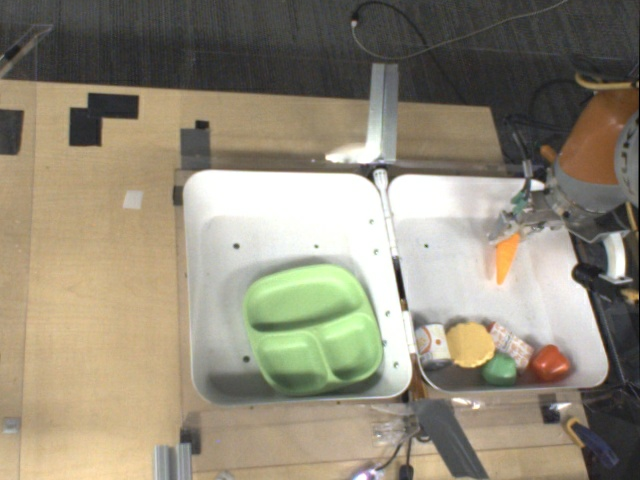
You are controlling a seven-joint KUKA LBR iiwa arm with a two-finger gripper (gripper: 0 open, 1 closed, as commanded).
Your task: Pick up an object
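The carrot point(505, 256) hung in the right bin point(440, 218), toward its far right corner, with its thick top caught between the fingers of the pincer point(520, 223). Its long axis ran nearly straight down the view, leaning slightly, with the narrow tip pointing toward the bin's near edge and a little to the left. The arm point(600, 153) reached in over the bin's right edge.

Along the near edge of the same bin lay a small white can point(432, 342) with red print too small to read, a round yellow piece point(470, 344), a small printed packet point(510, 342), also unreadable, a green ball point(499, 370) and a red pepper point(549, 363).

A green divided plate point(313, 327) sat in the left bin point(230, 228), near its near right corner.
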